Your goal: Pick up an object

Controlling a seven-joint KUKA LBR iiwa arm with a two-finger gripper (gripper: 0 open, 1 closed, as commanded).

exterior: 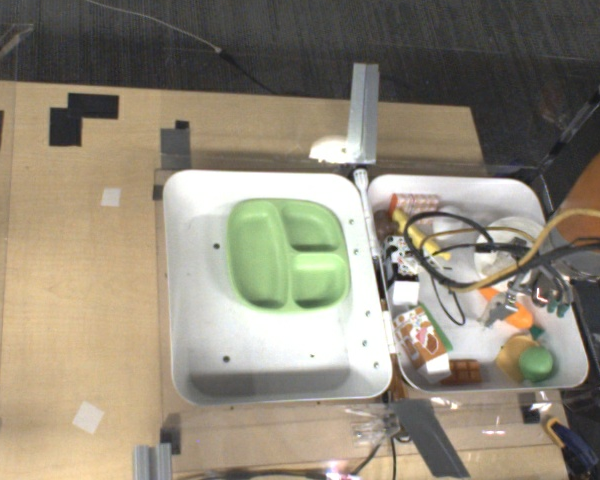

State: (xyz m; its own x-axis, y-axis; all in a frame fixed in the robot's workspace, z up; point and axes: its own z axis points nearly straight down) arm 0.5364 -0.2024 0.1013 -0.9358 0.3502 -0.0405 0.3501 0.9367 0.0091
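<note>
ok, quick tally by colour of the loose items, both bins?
Green: 2, divided tray in the left bin, ball in the right
Orange: 1, piece
Brown: 2, printed packet, chocolate block
Total: 5; others under the cables can't be counted.

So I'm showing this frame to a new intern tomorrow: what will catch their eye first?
Probably the green divided tray, lying alone in the left bin and bright against the white. Next, the right bin, crowded with small items under a tangle of black and yellow cables, with a green ball in its near right corner and a snack packet by its left wall.
</note>
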